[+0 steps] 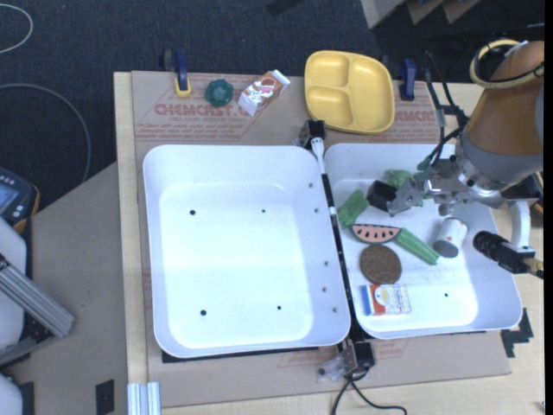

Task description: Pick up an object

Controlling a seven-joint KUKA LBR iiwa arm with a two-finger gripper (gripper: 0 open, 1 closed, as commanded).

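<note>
Gripper (406, 195) fingers are seen low over the upper part of the right-hand shallow white plastic bin (492, 314), beside a small black block (381, 195); whether they are parted or closed cannot be told, and nothing is visibly held between them. The grey arm with its orange band (510, 102) enters from the right.

Several objects are gathered in that bin. A flat watermelon-slice toy (374, 232) — pink with a green rind — lies with its long axis running left to right. A green elongated piece (417, 247) is angled down towards the right, and another green piece (352, 207) leans along the bin's left wall. A round brown disc with a rough, speckled surface (380, 264) sits just below the slice, and a flat printed card (385, 300) lies below that. A small grey-and-white cylinder (449, 236) points down and slightly left.

The left white bin (173, 180) is smooth, with rounded corners. Both bins rest on a brown cardboard-covered bench (138, 111), where a yellow divided plastic tray (349, 92) also lies; dark carpet surrounds it.
</note>
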